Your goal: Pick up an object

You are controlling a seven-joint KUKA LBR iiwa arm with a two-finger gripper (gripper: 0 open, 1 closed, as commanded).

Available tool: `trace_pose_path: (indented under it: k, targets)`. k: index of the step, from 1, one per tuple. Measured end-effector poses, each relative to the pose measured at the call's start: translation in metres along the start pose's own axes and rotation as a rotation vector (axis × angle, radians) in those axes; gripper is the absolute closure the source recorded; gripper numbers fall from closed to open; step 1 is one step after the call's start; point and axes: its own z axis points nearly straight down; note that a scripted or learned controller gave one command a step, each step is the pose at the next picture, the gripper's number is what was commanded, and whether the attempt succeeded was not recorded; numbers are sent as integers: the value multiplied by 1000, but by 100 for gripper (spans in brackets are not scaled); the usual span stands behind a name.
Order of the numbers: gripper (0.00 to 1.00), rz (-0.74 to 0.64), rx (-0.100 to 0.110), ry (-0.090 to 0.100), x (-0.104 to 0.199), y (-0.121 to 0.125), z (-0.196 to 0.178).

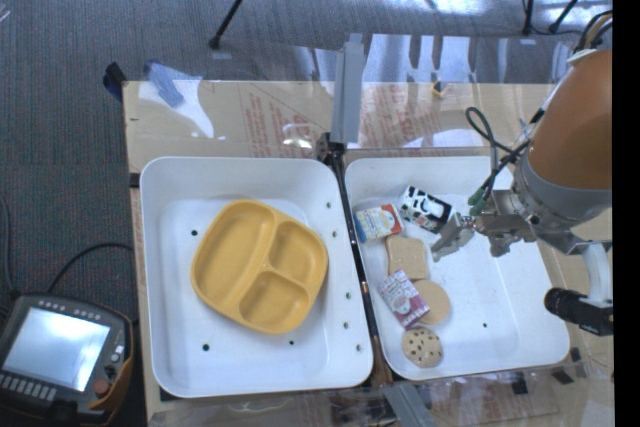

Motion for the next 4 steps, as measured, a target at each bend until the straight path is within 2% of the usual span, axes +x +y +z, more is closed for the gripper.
trace_pose_path:
  k: [1,2,3,4]
  targets:
    - [0,-25,8,2,-64,-27,95]
    - [0,150,-8,-3,-25,2,177]
    - [100,156,0,1,-25,0,171]
    - [100,90,-11,1,34,49,77]
